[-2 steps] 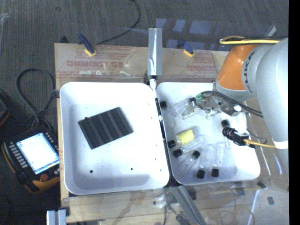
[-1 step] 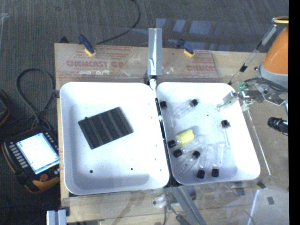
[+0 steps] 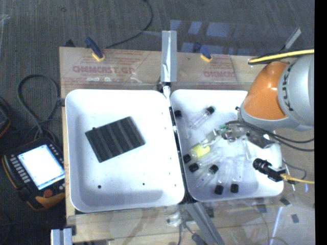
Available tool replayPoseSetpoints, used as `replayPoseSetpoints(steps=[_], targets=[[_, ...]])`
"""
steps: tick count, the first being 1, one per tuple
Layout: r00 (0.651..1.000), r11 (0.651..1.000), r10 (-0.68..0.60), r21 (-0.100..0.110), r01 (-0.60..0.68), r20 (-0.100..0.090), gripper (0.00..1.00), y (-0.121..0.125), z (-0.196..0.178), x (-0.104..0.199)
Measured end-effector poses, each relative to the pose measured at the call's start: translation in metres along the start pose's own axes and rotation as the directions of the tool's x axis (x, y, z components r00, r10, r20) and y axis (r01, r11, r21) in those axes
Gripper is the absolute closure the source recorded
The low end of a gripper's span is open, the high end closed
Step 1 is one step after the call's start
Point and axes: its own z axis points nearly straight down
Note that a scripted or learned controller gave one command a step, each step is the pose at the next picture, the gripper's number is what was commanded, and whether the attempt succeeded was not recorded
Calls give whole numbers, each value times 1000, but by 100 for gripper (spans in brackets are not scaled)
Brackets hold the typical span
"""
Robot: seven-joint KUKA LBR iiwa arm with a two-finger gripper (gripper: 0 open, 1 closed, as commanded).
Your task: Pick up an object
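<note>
- The counter [image 3: 76, 65] is a flat wooden board carrying two shallow white bins side by side; two blue-and-yellow clamps [image 3: 94, 48] sit on its far edge.
- The left bin [image 3: 76, 188] has smooth plastic walls and rounded corners. It holds one dark ribbed rectangular slab [image 3: 114, 138], lying flat and turned at a slant, well apart from the walls.
- The right bin [image 3: 180, 106] holds a loose scatter of clear plastic tubes with black caps [image 3: 202, 116]; several lie near the middle and along the near wall.
- A yellow item [image 3: 201, 150] lies among the tubes, near the bin's left wall, with black caps just beside it.
- The grey arm with its orange band [image 3: 265, 96] reaches in from the right and covers the far right corner of the right bin.
- The gripper [image 3: 232, 132] hangs over the tubes in the middle of the right bin, to the right of the yellow item. Whether its jaws are apart or together cannot be told, as the parts blur into the clear tubes below.
- A black fitting with a yellow cable [image 3: 268, 169] sits at the right bin's near right side.
- A handheld screen unit [image 3: 36, 168] with black cable lies on the floor left of the counter.
</note>
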Motion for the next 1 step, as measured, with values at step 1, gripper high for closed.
replayPoseSetpoints(steps=[1], targets=[[990,990,-141,17,141,-11,0,3,-88,-32]])
